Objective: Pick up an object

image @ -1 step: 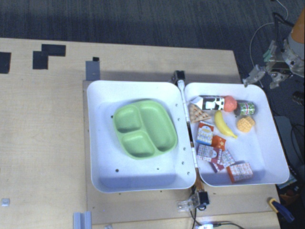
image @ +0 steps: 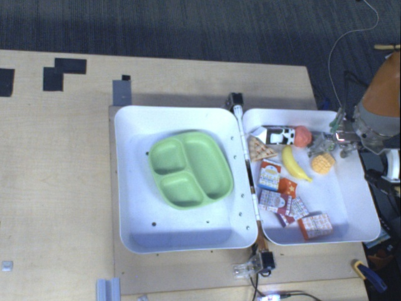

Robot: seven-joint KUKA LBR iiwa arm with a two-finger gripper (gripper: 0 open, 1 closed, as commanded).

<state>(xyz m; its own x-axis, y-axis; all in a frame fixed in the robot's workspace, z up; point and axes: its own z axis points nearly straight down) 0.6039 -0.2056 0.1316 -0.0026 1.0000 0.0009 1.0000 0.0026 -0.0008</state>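
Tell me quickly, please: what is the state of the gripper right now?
Gripper: low in the right bin, just above the yellow corn-like toy; open or closed cannot be told, and no object is visible between its fingers.

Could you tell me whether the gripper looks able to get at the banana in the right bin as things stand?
Probably yes: the gripper hovers over the right bin, and the banana lies uncovered nearby, though the yellow corn-like toy and a red carton crowd it.
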